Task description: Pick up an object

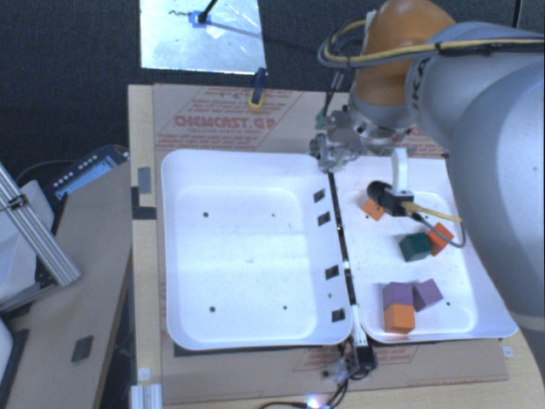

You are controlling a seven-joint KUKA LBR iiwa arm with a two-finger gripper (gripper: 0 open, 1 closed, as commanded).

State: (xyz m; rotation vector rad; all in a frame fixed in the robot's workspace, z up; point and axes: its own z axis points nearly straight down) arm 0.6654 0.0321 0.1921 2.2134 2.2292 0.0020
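A thick grey arm (490, 109) reaches in from the right, high in the frame. Its orange band (400, 32) sits above the wrist, which bends steeply downward. A small metal tool (330, 153) hangs below, pointing down.

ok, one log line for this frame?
gripper: at far end of bin divider | held: nothing visible | right bin: green block, purple blocks, orange blocks, loose | pick: not done

One fixed camera looks down at a slant from above on both white bins (247, 228) and the arm (485, 100).
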